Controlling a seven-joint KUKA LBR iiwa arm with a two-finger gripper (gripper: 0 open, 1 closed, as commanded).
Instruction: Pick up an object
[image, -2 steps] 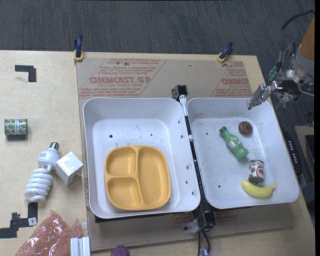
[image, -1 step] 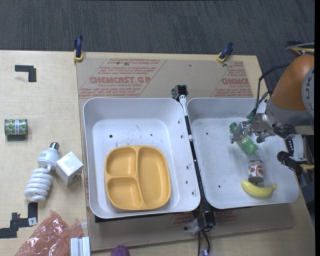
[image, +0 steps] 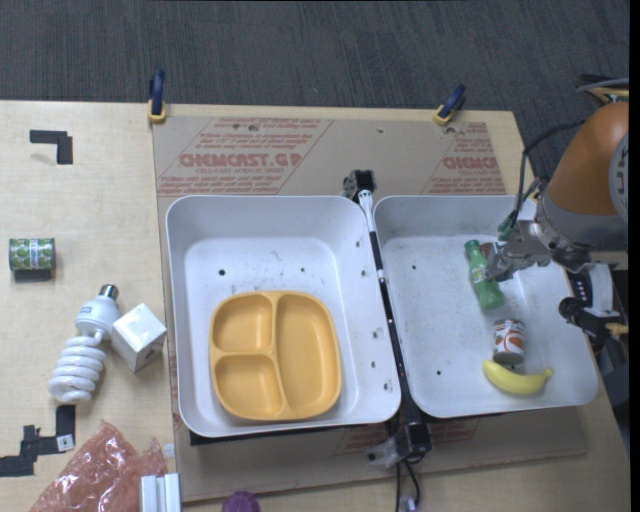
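Desk (image: 90, 210) sitting on dark carpet, carrying two white bins | green bottle (image: 486, 276) lying at right bin's (image: 440, 390) upper right | gripper (image: 500, 258) touching it, finger state unclear.

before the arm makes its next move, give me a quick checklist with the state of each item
1. Tool at a target: ok, it sits at the green plastic bottle in the right white bin.
2. Bottle held between the fingers: cannot tell, the wrist hides the contact.
3. Neighbours apart from the bottle: ok, the small red and white can and the yellow banana lie nearer the front wall.
4. Bottle's pose: ok, lying flat on the bin floor.
5. Left white bin out of the way: ok, the yellow divided plate lies there.
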